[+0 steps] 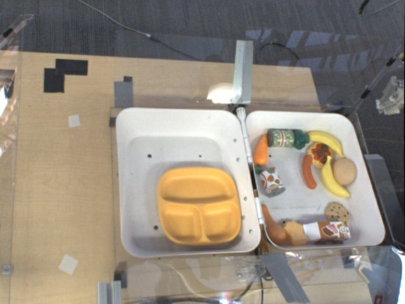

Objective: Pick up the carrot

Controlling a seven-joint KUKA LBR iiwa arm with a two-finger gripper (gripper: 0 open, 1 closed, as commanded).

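The carrot [260, 151] is a short orange cone. It lies near the upper left of the right bin [364, 170], close against the wall shared with the left bin. Its narrow end points toward the back of the bench. A green bottle [286, 138] lies just to its right, and a small patterned carton [271, 181] sits just in front of it.
The right bin also holds a banana [330, 163], a red sausage [308, 171], a tan egg [344, 171], a cookie [337, 211], a bread piece [294, 232] and a brown wrapped bar [328, 230]. A yellow divided plate [199, 204] sits in the left bin [136, 170].
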